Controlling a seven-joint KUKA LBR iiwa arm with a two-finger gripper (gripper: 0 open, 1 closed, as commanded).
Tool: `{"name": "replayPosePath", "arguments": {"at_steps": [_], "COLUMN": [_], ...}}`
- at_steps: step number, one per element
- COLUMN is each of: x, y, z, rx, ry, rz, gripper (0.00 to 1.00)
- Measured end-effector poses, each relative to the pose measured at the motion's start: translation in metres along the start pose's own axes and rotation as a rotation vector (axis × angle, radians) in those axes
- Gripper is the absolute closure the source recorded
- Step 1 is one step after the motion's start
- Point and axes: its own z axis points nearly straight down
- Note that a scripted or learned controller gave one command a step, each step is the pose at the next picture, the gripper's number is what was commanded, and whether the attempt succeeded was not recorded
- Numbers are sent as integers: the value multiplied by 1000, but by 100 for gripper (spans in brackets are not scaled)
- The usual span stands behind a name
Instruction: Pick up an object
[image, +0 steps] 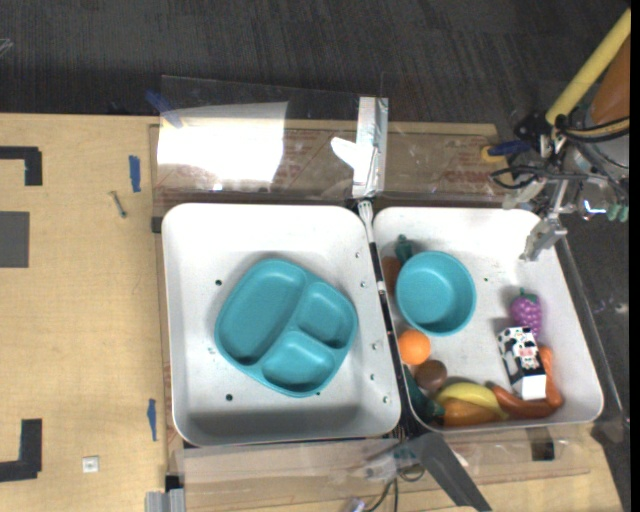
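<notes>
Front row of right bin: a banana (470, 394) lies along the near wall of the right bin (585, 345), with a red-orange pepper-like piece (520, 403) touching its right end and a brown round item (432, 374) at its left.
Cow-patterned box: a small black-and-white carton (520, 352) stands just behind the pepper-like piece, beside an orange carrot-shaped piece (548, 365).
Grapes: a purple bunch (526, 311) sits just behind the carton.
Orange: a round orange fruit (414, 347) touches the near rim of the teal bowl (435, 291).
Teal bowl: upright, in the left half of the right bin.
Left bin: the left bin (190, 300) holds 1 teal divided plate (286, 324) with 3 compartments, lying at an angle.
Gripper: the gripper (540, 240) hangs over the far right corner of the right bin, well apart from the toys; whether it is open or closed cannot be told, and nothing is seen in it.
</notes>
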Motion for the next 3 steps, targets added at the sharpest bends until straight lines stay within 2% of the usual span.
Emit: {"name": "replayPosePath", "arguments": {"at_steps": [1,2,3], "x": [44,126,165], "y": [-13,1,40], "z": [117,118,117], "rx": [1,0,-1], "ry": [-4,0,-4], "rz": [115,155,488], "gripper": [0,0,0]}}
